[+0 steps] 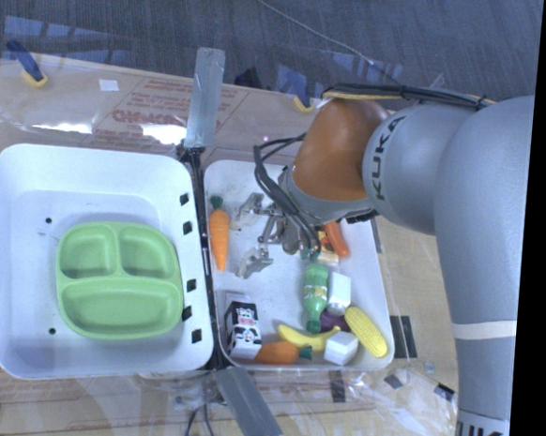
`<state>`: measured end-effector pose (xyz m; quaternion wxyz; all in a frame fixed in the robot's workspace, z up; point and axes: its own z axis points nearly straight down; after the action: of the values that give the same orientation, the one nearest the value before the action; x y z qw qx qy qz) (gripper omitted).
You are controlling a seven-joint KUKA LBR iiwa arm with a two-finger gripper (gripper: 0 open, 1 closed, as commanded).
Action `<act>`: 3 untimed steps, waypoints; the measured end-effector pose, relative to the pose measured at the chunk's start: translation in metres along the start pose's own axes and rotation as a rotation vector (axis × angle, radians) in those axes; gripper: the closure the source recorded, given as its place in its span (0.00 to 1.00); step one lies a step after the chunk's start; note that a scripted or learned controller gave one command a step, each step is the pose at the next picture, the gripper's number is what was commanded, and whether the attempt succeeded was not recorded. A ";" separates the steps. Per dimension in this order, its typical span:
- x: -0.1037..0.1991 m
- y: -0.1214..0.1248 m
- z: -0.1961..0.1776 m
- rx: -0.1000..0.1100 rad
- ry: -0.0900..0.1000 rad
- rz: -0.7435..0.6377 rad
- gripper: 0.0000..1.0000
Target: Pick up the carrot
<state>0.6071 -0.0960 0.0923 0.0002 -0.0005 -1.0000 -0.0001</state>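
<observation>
Robot arm (462, 208) looms over the right bin (379, 305), its open, empty end effector (260, 235) poised just beside the carrot (218, 239) lying along the bin's left wall, ready for a grab.

Grey KUKA arm (464, 180) with an orange wrist band (340, 147).

The links are smooth, rounded, light grey, with a pale seam ring across the trunk at 4 o'clock. "KUKA" stands in dark letters beside the band and again at 5 o'clock near the base. The band is glossy orange-brown and domed. Black cables (396, 93) loop over it at 12 o'clock, and more curl out at its 9 o'clock side. Beneath hangs the hand (264, 235), bare silvery metal with thin jointed fingers (251, 262).
</observation>
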 end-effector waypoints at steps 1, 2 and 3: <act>-0.025 -0.003 -0.001 0.000 -0.003 0.403 0.00; -0.004 0.001 0.000 0.000 0.003 0.607 0.00; -0.024 0.001 0.000 0.004 0.001 0.785 0.00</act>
<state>0.6311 -0.0954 0.0927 0.0005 -0.3831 -0.9237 0.0020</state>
